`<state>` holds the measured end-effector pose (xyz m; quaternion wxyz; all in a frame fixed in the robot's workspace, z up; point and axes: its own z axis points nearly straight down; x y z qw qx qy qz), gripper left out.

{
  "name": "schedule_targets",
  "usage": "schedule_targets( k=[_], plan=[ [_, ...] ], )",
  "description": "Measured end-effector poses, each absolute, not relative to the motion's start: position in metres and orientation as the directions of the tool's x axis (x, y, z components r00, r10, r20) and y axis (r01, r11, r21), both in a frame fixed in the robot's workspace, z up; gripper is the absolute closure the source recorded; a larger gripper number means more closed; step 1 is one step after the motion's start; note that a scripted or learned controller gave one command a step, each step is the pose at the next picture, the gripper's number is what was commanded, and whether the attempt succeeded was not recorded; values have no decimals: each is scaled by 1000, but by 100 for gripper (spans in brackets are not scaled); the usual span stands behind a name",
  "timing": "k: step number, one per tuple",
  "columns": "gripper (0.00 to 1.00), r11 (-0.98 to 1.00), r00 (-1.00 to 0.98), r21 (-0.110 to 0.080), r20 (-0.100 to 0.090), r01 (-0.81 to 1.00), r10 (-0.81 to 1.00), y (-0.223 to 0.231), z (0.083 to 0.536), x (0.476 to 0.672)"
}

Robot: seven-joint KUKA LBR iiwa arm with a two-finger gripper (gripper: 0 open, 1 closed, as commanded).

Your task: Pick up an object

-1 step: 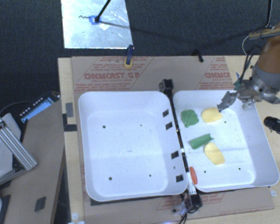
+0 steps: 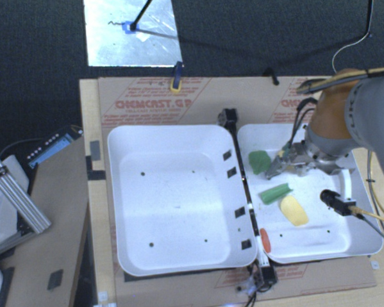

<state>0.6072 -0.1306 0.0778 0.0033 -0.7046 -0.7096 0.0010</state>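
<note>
- A dark carpeted floor fills the top of the frame, and on it at upper centre lies a shiny metal sheet (image 2: 133, 29).
- Below that, a brown cardboard sheet (image 2: 195, 95) with red print covers the bench and carries two shallow white bins side by side.
- The left bin (image 2: 126, 185) takes up the centre of the frame; its floor shows just a few small dark dots.
- The right bin (image 2: 356, 227) sits at the right of the frame, touching the left one along a seam fitted with black clips.
- In the right bin, a green block (image 2: 260, 161) lies near the seam in the upper part.
- A long green piece (image 2: 275, 193) lies just below it, tilted.
- A yellow object (image 2: 294, 211) lies just below and to the right of the long green piece, close to it.
- A small red object (image 2: 266, 240) rests at the seam, lower down.
- The grey arm (image 2: 363, 112) with its orange band (image 2: 330, 113) comes in from the right edge, over the right bin.
- The gripper (image 2: 273, 169) hangs low just right of the green block; I cannot tell how it stands, though nothing appears to be lifted.
</note>
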Motion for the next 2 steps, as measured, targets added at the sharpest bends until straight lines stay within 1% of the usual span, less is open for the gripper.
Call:
schedule_targets(
  k=[1, 2],
  plan=[
    [0, -6, 6, 0, -4, 1000, 1000, -213, 104, 561],
    [0, 8, -8, -1, 3, 1000, 1000, -145, 83, 563]
  ],
)
